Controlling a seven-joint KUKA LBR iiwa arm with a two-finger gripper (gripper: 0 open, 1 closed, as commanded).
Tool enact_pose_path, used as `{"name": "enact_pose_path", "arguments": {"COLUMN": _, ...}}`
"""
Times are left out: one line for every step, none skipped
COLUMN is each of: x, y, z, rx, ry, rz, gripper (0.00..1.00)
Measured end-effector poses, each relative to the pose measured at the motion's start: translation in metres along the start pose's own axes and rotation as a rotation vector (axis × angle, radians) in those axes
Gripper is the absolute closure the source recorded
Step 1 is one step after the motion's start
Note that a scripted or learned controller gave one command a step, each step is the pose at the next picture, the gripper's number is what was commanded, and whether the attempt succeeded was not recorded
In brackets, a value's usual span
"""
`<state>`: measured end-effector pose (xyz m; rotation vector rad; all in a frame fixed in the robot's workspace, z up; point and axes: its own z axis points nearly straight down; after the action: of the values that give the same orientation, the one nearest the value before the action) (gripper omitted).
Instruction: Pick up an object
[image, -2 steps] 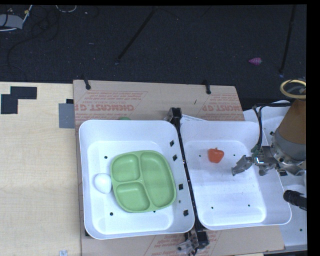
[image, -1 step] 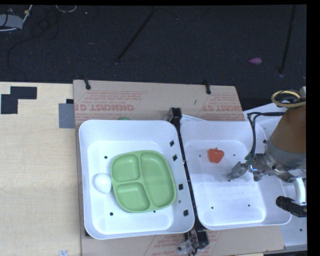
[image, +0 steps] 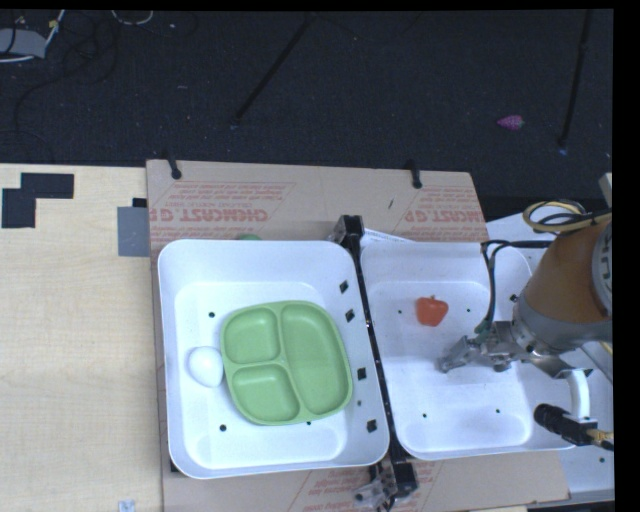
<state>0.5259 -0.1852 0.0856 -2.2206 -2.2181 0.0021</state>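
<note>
A small red-orange object (image: 432, 311) lies in the right bin (image: 420, 270), near its middle. My gripper (image: 452, 360) hangs low over the same bin, below and a little right of that object, apart from it. Its metal fingers (image: 447, 362) point left with nothing visible between them. In the left bin (image: 190, 270) lies a green three-compartment plate (image: 285, 361), and a white egg-shaped ball (image: 206, 366) rests against its left edge.
The grey arm with its orange band (image: 570, 280) enters from the right over the right bin's edge. A black divider (image: 365, 340) runs between the two bins. Cardboard (image: 300, 200) lies under them, and cables (image: 550, 212) sit at the right.
</note>
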Motion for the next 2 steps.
{"name": "enact_pose_path", "arguments": {"x": -0.001, "y": 0.0, "z": -0.013, "rx": -0.001, "ry": 0.0, "rz": 0.003, "gripper": 1.0}}
{"name": "enact_pose_path", "arguments": {"x": 0.001, "y": -0.004, "z": -0.056, "rx": -0.003, "ry": -0.001, "rz": 0.001, "gripper": 1.0}}
